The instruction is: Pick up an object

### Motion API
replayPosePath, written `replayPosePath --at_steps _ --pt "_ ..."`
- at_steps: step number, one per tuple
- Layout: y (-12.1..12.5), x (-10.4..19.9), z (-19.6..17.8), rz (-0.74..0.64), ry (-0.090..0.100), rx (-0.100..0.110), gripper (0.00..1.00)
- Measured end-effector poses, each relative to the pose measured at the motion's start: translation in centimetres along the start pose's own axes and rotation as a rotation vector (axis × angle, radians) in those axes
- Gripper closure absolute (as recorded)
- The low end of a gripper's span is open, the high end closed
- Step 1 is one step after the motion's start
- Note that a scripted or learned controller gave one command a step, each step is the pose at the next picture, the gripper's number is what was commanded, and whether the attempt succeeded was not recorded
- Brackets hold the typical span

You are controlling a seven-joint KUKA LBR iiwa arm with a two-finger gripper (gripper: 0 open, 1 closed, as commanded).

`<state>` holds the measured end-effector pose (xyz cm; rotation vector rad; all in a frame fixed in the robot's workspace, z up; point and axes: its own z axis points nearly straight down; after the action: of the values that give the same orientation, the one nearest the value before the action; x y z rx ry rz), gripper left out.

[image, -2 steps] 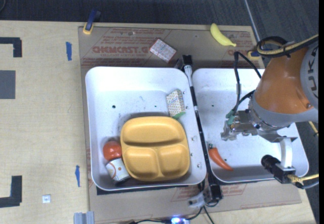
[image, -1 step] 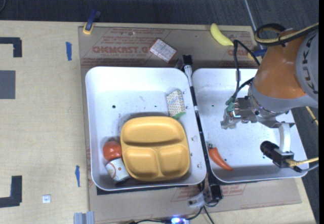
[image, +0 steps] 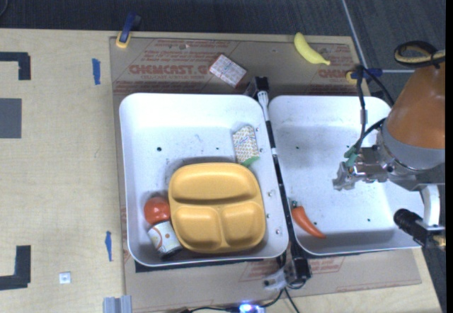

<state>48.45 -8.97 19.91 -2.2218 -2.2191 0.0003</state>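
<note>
Seen from above at a slant, a pale wooden counter (image: pixel 56 184) carries two shallow white bins side by side. The left bin (image: pixel 141 120) holds a large yellow compartment tray (image: pixel 216 205) lying near its front, a red and white can (image: pixel 160 223) touching the tray's left edge, and a small patterned packet (image: pixel 245 143) just behind the tray. The right bin (image: pixel 311 127) holds an orange carrot (image: pixel 306 221) lying tilted in its front left corner, against the wall. The grey arm with its orange band (image: pixel 421 117) reaches in from the right, and its hand (image: pixel 348 175) hangs over the middle right of the right bin, with the carrot near it, to its left and toward the front, apart from it. The hand is small and dark against the arm, so whether its tips are spread or pressed together cannot be told. Behind the bins, on brown cardboard, lie a yellow banana (image: pixel 310 49) and a small checked packet (image: pixel 227 69).
</note>
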Motion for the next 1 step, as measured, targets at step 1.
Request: replayPosePath --at_steps 1 --pt "-0.45 3.8 -0.69 -0.002 0.001 0.0 1.0"
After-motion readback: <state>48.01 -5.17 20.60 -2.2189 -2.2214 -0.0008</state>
